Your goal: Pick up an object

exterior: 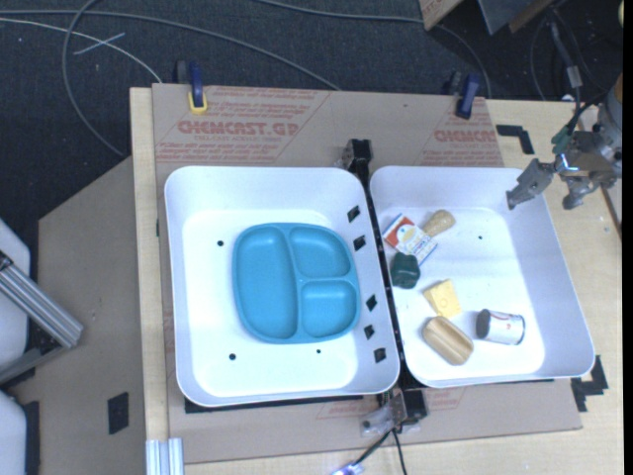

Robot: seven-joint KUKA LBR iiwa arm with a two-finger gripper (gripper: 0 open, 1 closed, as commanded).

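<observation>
White plastic makes up the two largest things on the bench: the left bin [188, 265] and the right bin [554, 295], set side by side and touching along a dark central seam. The left bin carries a blue divided plate [295, 281], lying flat with its three compartments bare.

The right bin holds the candidates for picking, clustered toward its left half. A tan bread-like piece [447, 339] lies nearest the front edge, with a small can [499, 327] on its side just beside it to the right. Above those sits a yellow wedge [442, 297], then a dark green block [404, 270] close to the seam, a red and white packet [403, 234], and a small pale tan piece [437, 223] near the packet.

The gripper [549, 184] hangs over the upper right rim of the right bin, well apart from every object. Its two fingers appear spread, with nothing between them.

The task looks to be at its very start: the approach stage, with no object chosen by contact. The next move likely calls for travelling left and forward over the cluster, lining the spread fingers over one item, perhaps the can, which stands somewhat clear, and then descending without nudging the neighbours.
</observation>
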